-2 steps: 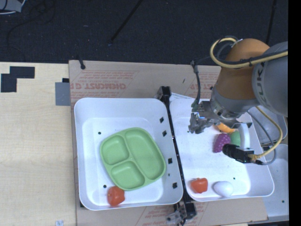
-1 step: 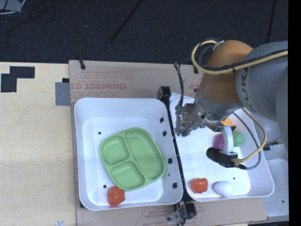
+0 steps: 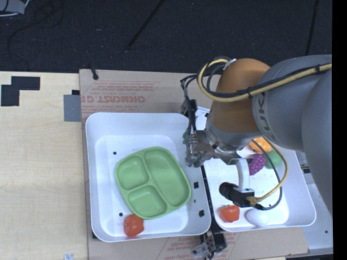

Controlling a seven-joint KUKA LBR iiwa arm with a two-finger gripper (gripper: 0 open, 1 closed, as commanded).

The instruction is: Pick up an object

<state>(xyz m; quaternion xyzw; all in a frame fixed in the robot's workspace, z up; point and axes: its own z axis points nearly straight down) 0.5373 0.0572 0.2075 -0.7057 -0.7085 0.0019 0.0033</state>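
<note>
The pincer [image 3: 193, 149] hangs over the seam where the left bin [image 3: 89, 172] meets the right bin [image 3: 310, 210], just beside the green divided plate [image 3: 153, 182]. We cannot tell whether it is spread or closed, and we see nothing in its grip. By our reading, the pick is not yet made. A red fruit [image 3: 133, 225] lies in the left bin's near corner. A second red fruit [image 3: 230, 213], a white egg-shaped piece [image 3: 258, 217] and purple grapes [image 3: 256, 163] lie in the right bin. Choosing one, closing on it and lifting it remain.
</note>
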